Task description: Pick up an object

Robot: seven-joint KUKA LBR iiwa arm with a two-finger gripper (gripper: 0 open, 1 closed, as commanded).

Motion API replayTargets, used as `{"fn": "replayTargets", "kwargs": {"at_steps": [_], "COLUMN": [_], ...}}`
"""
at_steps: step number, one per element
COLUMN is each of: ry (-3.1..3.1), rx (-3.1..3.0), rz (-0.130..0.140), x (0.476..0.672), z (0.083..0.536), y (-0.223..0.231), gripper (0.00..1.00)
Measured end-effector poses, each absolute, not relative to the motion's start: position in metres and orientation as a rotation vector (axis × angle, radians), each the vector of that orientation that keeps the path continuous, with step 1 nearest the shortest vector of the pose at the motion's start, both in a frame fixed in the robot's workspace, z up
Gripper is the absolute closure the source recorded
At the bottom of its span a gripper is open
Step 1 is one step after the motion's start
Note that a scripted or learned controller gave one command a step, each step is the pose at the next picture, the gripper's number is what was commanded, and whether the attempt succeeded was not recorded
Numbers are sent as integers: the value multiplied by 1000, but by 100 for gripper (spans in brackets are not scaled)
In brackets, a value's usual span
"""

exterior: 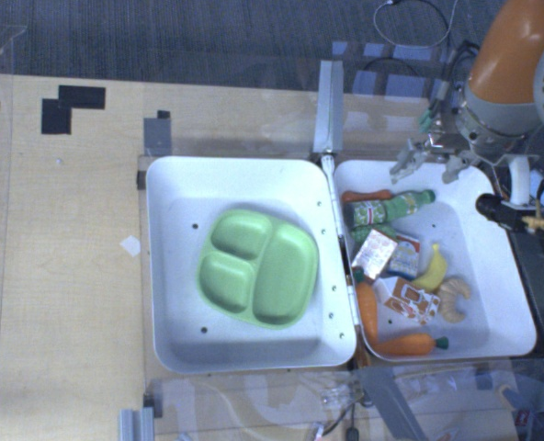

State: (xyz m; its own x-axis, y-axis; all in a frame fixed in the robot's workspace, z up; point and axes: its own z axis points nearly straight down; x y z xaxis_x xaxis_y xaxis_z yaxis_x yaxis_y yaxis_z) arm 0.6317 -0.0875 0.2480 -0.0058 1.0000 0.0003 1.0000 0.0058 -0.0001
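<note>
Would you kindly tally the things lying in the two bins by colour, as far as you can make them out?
Green: 2, the divided plate and the bottle
Orange: 3 carrots
Yellow: 1 banana
Tan: 1 pastry-like piece
White or printed packets: 3
Total: 10

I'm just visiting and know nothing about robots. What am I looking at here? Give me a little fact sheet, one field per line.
Arm: grey with an orange band, reaching in from the right
hand: open, holding nothing, above the far edge of the right bin
Left white bin: holds a green divided plastic tray
Right white bin: holds a green plastic bottle, yellow banana, orange carrot, small packets
Bench: pale wood
</note>
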Motion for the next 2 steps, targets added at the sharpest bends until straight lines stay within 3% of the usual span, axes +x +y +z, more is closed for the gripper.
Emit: {"fn": "replayTargets", "kwargs": {"at_steps": [1,2], "ry": [-2268,-2309], "rx": [-2177,-2139], "rz": [-5,-10], "x": [642,625], "z": [115,87], "y": [-103,-133], "gripper": [0,0]}}
